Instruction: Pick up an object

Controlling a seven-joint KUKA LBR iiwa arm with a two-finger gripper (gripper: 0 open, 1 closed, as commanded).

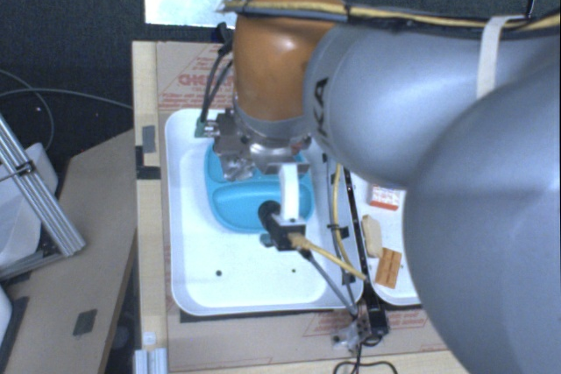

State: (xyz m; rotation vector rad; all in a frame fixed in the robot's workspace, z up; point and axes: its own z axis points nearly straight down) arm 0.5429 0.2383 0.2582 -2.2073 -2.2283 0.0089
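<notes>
A light blue plastic object [235,199] lies in the back half of the left white bin [228,285]. My gripper [273,188] hangs directly over it, reaching down from the orange band [267,57] of the wrist, and covers the object's upper and right parts. From this angle I cannot make out whether the gripper touches the blue object. The big grey arm [438,127] hides most of the right side of the scene.
The right bin [399,298] holds a white card with an orange label [384,199], a beige piece [372,234] and a small brown block [388,267]. Cables [337,263] run across the divide between the bins. A metal frame [35,197] stands at the left.
</notes>
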